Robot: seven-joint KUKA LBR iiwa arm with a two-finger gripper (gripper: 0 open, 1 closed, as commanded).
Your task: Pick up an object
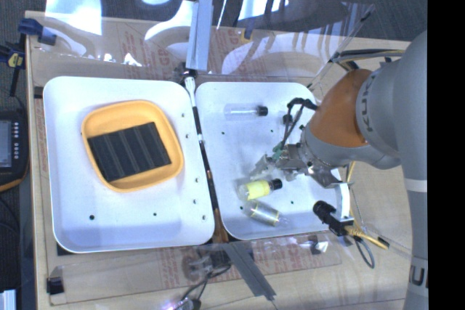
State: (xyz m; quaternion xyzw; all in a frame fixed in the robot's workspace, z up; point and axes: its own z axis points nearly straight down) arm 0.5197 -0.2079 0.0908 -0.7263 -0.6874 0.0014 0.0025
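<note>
Gripper [287, 160], aperture can't be told, low in right bin [240, 102], approach step: yellow bottle [260, 189] just below-left, clear vial [245, 111] well above-left; next needs descent centred on one obj.

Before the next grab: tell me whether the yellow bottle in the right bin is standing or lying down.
Lying down. The yellow bottle rests on its side on the right bin floor, its dark cap pointing right.

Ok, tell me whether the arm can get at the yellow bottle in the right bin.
Probably yes. The yellow bottle lies uncovered on the right bin floor, just below-left of the end effector, with a small silver item close beside it.
</note>
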